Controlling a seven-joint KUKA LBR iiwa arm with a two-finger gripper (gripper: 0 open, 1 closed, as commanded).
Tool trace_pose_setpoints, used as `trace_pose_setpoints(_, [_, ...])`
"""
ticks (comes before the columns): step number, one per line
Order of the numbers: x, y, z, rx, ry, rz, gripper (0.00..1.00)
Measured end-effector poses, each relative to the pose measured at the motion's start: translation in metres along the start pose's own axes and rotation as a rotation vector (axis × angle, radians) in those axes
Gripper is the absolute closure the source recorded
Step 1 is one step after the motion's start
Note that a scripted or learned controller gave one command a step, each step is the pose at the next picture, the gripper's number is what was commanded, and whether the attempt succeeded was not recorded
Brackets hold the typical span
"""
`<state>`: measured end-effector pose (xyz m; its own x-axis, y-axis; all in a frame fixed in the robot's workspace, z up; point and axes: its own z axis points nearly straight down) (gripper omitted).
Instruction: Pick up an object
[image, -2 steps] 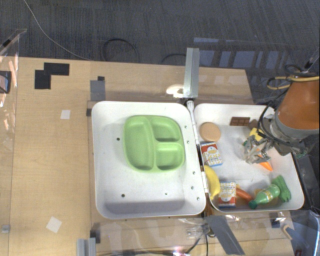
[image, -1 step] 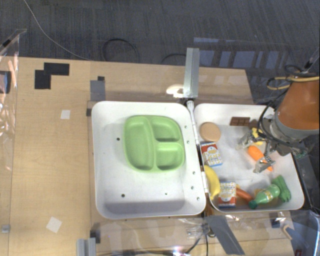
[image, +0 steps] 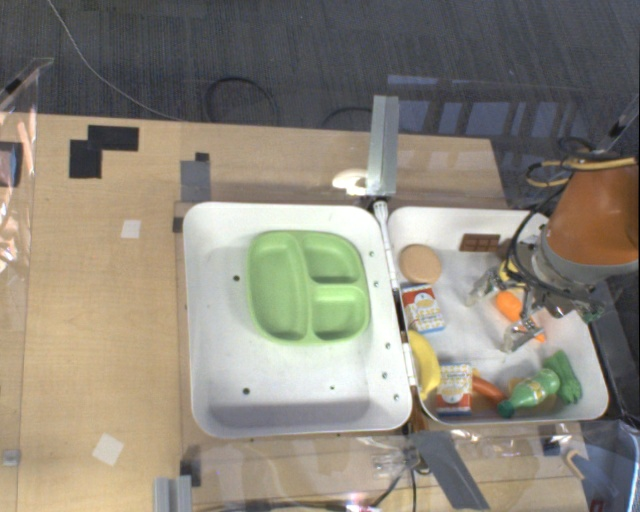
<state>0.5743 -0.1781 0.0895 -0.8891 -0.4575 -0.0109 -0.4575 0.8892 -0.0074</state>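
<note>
A: The arm (image: 590, 225) is reaching into the right bin (image: 597, 400) from the right, and the pincer (image: 520, 318) is hanging low over a small orange object (image: 510, 303).

B: Is it gripping?

A: Metal fingers (image: 517, 338) are flanking the orange piece, but I'm unable to tell how far apart they are standing, or whether anything is actually pinched.

B: How would it handle?

A: It's looking like small plastic toy food: light, stiff, probably smooth and a bit slippery. I'd be taking it across its narrow middle.

B: And the neighbours?

A: A green bottle (image: 536, 388) is lying near the front edge, a banana (image: 424, 362) along the left wall, a round tan disc (image: 421, 264) at the back. The green divided plate (image: 306, 286) is sitting in the left bin (image: 215, 400), well apart.
</note>
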Motion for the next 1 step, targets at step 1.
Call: trace_pose_setpoints(1, [-0.0051, -0.0012, -0.0151, 0.008, -0.012, -0.004, 1.0])
